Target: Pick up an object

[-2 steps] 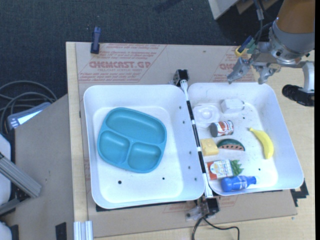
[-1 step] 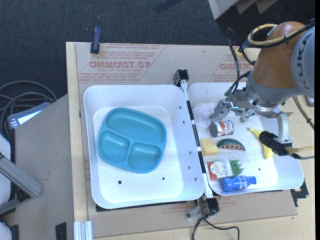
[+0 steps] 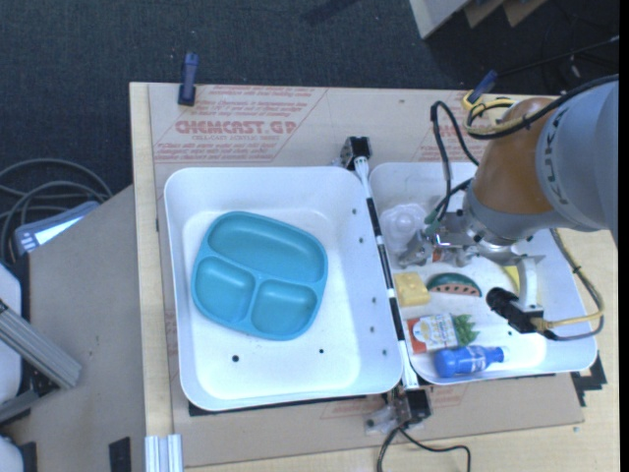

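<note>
Claw point(image 3: 432, 247) of mine hangs low in the right bin point(image 3: 565, 354), whether clenched or released I cannot tell, beside a clear cup point(image 3: 400, 222), nothing visibly lifted, so the pick looks undone.

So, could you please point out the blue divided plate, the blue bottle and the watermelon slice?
blue divided plate point(image 3: 259, 274), camera view, centre ridge.
blue bottle point(image 3: 468, 360), camera view, body.
watermelon slice point(image 3: 455, 285), camera view, red flesh.
</note>
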`<action>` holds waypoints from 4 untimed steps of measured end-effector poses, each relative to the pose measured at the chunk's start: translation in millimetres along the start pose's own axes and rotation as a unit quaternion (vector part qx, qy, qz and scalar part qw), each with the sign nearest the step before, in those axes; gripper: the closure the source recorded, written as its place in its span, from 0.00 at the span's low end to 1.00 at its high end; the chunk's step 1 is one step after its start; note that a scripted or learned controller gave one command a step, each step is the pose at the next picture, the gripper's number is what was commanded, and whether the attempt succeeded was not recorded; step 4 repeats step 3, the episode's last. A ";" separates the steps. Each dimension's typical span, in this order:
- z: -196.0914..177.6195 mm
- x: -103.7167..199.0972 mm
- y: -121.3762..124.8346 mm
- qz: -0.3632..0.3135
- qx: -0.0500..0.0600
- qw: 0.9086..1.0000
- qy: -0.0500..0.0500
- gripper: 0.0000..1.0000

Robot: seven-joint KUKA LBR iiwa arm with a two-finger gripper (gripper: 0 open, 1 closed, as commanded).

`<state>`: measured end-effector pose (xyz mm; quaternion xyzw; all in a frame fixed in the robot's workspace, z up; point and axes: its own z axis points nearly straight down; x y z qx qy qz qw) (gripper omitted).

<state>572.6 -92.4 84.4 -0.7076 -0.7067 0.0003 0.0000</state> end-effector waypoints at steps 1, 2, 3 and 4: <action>-0.5 -8.1 39.2 -0.001 -0.001 1.000 0.000 0.00; -11.2 -8.4 40.8 0.000 -0.004 1.000 -0.001 1.00; -100.9 45.0 39.3 -0.001 -0.001 1.000 0.000 1.00; -100.9 45.0 39.3 -0.001 -0.001 1.000 0.000 1.00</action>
